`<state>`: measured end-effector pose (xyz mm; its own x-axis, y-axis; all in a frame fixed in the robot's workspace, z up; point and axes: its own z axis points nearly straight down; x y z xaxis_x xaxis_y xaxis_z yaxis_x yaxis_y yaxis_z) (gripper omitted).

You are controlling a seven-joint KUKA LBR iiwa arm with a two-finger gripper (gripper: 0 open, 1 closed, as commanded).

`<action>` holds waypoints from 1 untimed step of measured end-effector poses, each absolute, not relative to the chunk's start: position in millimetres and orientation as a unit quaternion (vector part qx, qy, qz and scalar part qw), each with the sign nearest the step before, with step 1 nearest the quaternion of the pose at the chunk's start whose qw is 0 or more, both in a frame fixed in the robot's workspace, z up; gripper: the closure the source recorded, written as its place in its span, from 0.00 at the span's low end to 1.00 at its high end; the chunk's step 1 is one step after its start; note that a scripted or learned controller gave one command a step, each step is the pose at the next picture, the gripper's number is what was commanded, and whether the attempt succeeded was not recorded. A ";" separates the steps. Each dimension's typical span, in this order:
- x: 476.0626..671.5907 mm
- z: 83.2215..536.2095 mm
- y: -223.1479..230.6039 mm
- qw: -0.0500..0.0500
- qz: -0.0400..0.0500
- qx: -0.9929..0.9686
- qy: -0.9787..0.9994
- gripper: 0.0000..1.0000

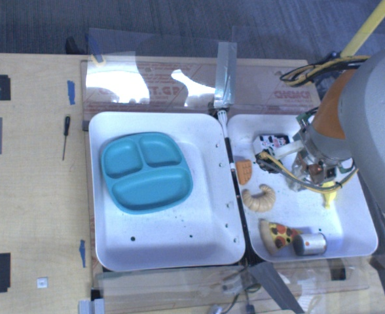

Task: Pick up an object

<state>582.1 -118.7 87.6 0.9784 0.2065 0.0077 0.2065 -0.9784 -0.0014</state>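
Gripper [308, 169] sits low in the right bin [356, 241]; can't tell its state. Around it: one croissant [259, 198], one waffle piece [244, 171], one pizza slice [277, 234], one can [310, 243]. Left bin [199, 241] holds one blue divided plate [146, 171].

Single fixed overhead camera, slanted down on both white bins [228, 152].
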 end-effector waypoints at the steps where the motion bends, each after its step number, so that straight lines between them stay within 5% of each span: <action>1: 659.2 191.3 -78.4 0.001 -0.006 -0.995 -0.104 1.00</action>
